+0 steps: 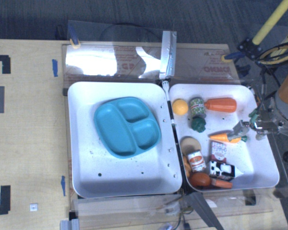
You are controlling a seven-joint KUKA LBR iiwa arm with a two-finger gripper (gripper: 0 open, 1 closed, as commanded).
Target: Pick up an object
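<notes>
The right white bin (264, 169) holds several toy foods. Among them are a yellow lemon (180, 107), a green-lidded jar (197, 107), a dark green piece (198, 124) and a long orange carrot (221, 104). A small orange carrot wedge (224, 137) lies mid-bin. My gripper (244, 127) hangs at the bin's right side, its tip just above and to the right of that wedge. Nothing is visibly lifted off the bin floor.
Near the front of the right bin are a red-labelled can (197, 161), a red and white packet (219, 151), a black and white carton (222, 169) and a red tomato (200, 179). The left bin (86, 166) bears a blue divided plate (127, 126).
</notes>
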